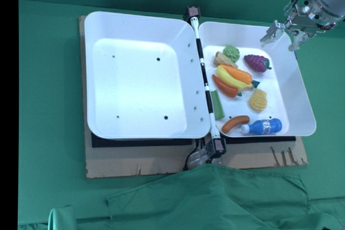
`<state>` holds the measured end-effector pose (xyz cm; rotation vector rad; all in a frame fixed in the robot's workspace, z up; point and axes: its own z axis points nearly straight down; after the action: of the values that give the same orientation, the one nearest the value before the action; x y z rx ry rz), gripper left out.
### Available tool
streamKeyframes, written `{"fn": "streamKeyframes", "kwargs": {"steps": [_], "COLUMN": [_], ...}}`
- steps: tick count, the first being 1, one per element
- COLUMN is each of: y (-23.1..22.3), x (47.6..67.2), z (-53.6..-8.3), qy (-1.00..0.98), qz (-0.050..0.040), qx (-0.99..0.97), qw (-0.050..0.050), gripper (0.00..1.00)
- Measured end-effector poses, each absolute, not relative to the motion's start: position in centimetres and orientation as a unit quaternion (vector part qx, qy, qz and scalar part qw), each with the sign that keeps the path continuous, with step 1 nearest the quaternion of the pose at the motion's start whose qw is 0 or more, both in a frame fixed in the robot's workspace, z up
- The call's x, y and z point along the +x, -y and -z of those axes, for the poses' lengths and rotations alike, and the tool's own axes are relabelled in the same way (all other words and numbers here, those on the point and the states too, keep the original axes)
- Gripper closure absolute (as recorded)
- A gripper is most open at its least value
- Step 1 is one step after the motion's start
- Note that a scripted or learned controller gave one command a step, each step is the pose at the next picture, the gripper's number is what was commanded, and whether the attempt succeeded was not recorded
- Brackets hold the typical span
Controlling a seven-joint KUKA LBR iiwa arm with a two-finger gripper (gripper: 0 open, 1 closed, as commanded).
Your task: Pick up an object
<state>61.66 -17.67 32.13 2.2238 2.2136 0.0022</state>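
On the left sits the left bin (140, 72), just white floor with a few dark dots in it. Both bins rest on a cardboard sheet (135, 164) over green cloth (48, 116), and a rumpled fold of that cloth (215, 196) bunches up along the bottom edge. Between the bins runs a thin white rod (202, 72) with a dark clamp at each end.

The right bin (296, 89) has all the toys, clustered in its left and middle part. Nearest the divider is a green strip (217, 104) lying along the bin's left wall. Up from that is a tan wedge (223, 58) touching a green leafy ball (232, 53). Below those, a carrot (240, 73), a banana (233, 79) and a red pepper (226, 86) lie stacked side by side at a slant, all touching. A sausage (235, 123) lies near the front wall, with a blue bottle (264, 126) on its side just beside it, cap pointing at the sausage. A yellow corn (258, 99) sits above the bottle, and purple grapes (257, 62) are near the back.

Far right, the gripper (283, 37) hangs over the bin's back right corner, up above the rim, well apart from the toys. Fingers look spread apart with nothing between them.
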Motion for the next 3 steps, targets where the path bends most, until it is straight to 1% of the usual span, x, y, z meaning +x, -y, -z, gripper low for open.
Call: {"fn": "streamKeyframes", "kwargs": {"steps": [1, 2, 3], "y": [17.7, 17.9, 18.1], "x": [61.7, 57.3, 57.6], "z": [-32.1, -22.7, -24.5], "qy": [-0.705, -0.705, -0.704], "qz": [-0.0007, 0.0023, -0.0013], "qx": [0.709, 0.709, 0.71], "qw": [0.002, -0.002, 0.006], "gripper": [0.0, 0.0, 1.0]}}
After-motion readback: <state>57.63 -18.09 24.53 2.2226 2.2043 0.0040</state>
